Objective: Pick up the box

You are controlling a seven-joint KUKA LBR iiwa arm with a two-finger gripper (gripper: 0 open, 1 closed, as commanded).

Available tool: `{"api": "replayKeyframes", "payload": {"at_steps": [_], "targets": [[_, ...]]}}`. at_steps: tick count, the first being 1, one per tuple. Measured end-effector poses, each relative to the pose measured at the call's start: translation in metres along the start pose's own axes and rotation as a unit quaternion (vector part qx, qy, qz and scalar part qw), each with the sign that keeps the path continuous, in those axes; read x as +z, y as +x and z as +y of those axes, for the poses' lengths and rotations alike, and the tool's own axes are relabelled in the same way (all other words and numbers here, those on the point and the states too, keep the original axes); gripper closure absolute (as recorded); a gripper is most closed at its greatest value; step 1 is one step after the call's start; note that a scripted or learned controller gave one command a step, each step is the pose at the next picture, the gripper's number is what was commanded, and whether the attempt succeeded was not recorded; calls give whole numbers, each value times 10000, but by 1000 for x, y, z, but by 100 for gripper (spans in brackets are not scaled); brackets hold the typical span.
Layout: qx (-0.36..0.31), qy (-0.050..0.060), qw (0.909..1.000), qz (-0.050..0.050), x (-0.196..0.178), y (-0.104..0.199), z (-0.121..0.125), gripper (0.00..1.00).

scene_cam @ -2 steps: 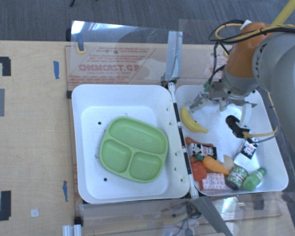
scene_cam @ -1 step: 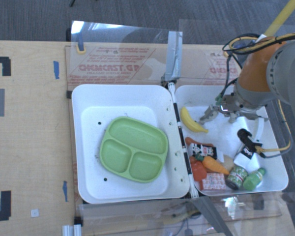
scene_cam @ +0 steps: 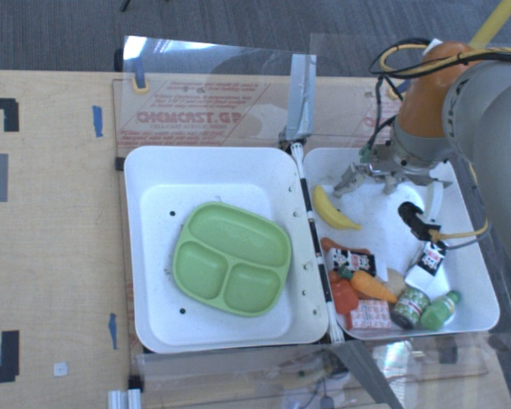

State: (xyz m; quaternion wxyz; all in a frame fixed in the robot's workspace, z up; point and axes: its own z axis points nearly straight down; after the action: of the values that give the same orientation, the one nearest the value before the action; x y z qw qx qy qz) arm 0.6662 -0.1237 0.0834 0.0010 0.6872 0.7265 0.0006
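White bin [scene_cam: 481, 262] on the right holds the box [scene_cam: 351, 261], lying flat near its left wall, below the banana [scene_cam: 334, 211]. Gripper [scene_cam: 368, 177] hangs up-bin of it, fingers spread and empty.

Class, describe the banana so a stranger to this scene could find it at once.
Find the right bin. The banana lies near its left wall, above the heap of toy food. It is the one plain yellow curved thing there.
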Motion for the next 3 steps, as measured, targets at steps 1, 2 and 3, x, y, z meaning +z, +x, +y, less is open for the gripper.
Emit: {"api": "replayKeyframes", "payload": {"at_steps": [1, 2, 3], "targets": [[14, 11, 10000, 5, 0, 27, 3, 0], [198, 0, 9998, -5, 0, -14, 1, 0], [181, -23, 9998, -13, -10, -13, 3, 100]]}}
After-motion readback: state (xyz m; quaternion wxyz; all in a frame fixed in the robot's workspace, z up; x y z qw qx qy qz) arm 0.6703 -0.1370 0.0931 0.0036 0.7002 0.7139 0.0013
